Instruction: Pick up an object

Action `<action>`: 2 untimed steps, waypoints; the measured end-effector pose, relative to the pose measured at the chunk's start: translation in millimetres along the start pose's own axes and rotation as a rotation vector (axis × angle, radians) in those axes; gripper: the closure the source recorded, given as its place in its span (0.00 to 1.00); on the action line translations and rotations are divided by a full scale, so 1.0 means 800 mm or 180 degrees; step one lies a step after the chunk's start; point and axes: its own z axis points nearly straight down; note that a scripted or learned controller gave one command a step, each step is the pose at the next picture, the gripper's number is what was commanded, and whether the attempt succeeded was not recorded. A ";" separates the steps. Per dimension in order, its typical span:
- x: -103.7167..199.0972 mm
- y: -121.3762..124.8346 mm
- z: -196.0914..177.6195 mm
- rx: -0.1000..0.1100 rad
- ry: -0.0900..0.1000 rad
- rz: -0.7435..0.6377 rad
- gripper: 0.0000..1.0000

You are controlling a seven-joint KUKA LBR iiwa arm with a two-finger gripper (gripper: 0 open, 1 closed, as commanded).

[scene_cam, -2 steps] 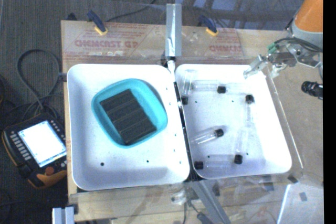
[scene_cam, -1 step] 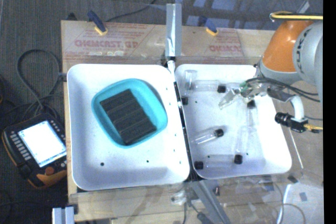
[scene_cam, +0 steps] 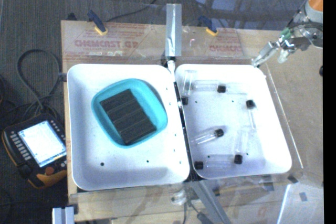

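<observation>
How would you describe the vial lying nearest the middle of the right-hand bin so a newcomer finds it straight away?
Start at the right white bin, the one holding clear vials rather than the blue dish. Look toward its middle, slightly below centre: the clear vial lies there at a slant with its black cap pointing up and right. Its neighbours all lie along the bin's walls, while this one rests alone on the open floor.
</observation>
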 end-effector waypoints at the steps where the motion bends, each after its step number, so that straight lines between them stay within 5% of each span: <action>1: 0.065 0.025 0.108 0.0008 0.0009 -0.0196 0.00; 2: 0.057 0.008 0.234 0.0001 0.0004 -0.0271 0.00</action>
